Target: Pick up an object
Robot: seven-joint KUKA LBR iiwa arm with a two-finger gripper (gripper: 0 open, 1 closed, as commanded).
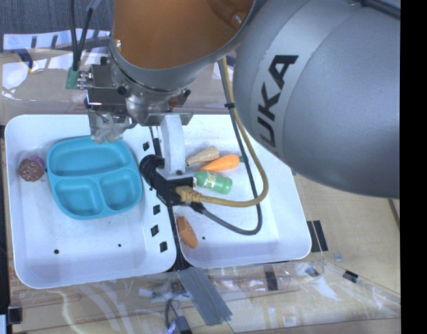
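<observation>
Camera view, carrot (220, 163) lengthwise left-right, tip right, green bottle (213, 182) beside

A pale wooden worktop (352, 305) runs beneath, with strips of grey tape (203, 294) and clear film along its near edge. Dark grey carpet (33, 5) lies behind.

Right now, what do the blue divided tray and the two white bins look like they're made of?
The blue tray looks like molded plastic: uniform turquoise, rounded compartment walls, a soft satin sheen. The white bins also seem to be plastic, thin and smooth with rounded corners and a faint gloss, though painted metal can't be ruled out.
</observation>
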